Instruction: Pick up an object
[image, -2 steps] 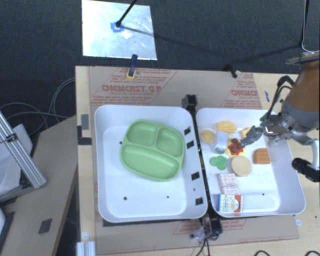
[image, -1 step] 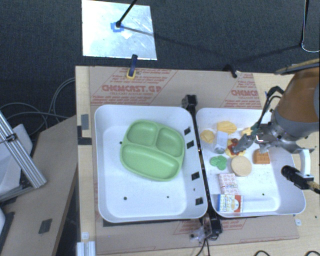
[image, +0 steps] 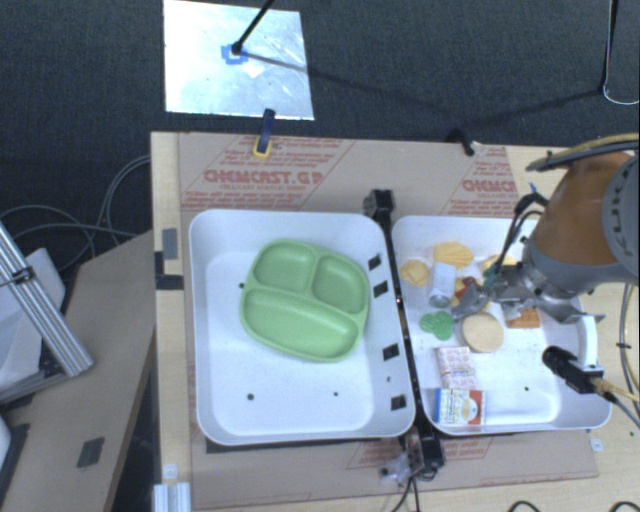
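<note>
**Small toy foods, light and stiff**

At the right bin's near edge lie two small cartons; further in, a tan disc. Beside it hovers the gripper; its state I cannot tell. Likely light, rigid, slippery: pinch across the disc's edges.

arm cut by right edge, hiding orange item

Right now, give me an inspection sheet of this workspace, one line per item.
Surface: bench with cardboard sheet, left bin, right bin.
Job's things: toy foods in right bin: round tan piece, green piece, small boxes.
Clutter: green divided plate in left bin.
Grippers: gripper low over the foods; grasp unclear.
Cables: loops on the floor at left.
Surroundings: dark carpet, metal frame.
</note>
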